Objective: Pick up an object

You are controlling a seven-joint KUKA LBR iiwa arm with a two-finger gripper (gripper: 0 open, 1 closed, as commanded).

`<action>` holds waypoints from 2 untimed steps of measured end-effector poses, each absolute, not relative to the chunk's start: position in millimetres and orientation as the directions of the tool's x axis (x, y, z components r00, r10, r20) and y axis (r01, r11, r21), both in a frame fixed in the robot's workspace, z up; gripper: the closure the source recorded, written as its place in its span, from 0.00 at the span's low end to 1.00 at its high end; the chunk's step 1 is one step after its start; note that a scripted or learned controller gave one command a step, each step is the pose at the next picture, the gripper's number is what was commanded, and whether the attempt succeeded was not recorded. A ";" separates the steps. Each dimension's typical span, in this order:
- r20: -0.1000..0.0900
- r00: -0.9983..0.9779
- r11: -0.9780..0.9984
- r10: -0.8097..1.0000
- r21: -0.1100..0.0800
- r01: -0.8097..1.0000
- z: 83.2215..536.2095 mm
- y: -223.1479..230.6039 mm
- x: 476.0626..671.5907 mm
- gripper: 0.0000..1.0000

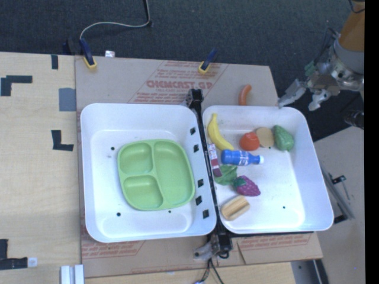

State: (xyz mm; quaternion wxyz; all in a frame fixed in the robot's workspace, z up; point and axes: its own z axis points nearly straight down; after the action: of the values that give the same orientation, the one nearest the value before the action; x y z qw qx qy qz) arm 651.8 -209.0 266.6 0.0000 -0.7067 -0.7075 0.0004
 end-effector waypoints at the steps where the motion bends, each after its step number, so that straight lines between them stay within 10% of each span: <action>1: 0.001 -0.002 0.002 1.000 -0.005 1.000 171.6 -153.4 648.9 0.00; 2: -0.003 -0.002 0.002 1.000 0.008 1.000 98.0 -166.0 652.3 0.00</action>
State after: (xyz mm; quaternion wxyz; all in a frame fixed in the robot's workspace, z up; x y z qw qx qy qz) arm 652.3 -166.0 98.0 -0.0038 -0.7063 -0.7079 -0.0016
